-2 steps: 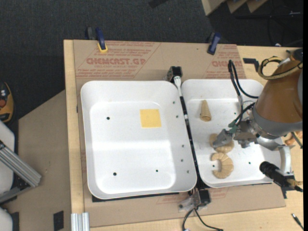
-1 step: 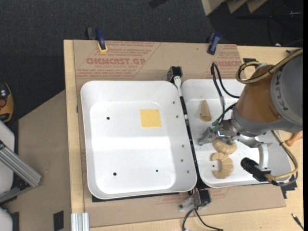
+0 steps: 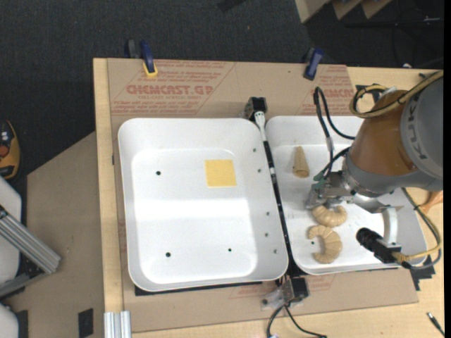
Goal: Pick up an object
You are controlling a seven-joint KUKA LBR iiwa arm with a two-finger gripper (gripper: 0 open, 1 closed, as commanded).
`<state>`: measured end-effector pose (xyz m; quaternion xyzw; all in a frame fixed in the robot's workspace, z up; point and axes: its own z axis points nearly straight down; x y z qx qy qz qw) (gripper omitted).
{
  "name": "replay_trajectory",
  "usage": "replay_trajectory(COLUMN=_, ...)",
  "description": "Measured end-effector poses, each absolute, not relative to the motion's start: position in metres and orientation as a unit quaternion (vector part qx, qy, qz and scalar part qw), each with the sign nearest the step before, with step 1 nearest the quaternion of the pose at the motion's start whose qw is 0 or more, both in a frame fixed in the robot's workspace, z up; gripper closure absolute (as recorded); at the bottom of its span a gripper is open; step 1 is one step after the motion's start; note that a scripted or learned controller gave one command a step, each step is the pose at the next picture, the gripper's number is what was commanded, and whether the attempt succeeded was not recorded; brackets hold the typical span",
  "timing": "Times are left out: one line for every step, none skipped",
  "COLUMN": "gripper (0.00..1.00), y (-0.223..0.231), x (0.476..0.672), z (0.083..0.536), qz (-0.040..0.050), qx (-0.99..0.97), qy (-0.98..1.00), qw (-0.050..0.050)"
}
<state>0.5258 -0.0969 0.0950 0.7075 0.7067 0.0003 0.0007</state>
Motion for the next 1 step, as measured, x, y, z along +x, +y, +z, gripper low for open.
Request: replay_trajectory(gripper=1.00, y=-0.0206, x=0.5734, z=0.1908, qz=0.0048, qx=0.704, qy=0.710, qw=0.004)
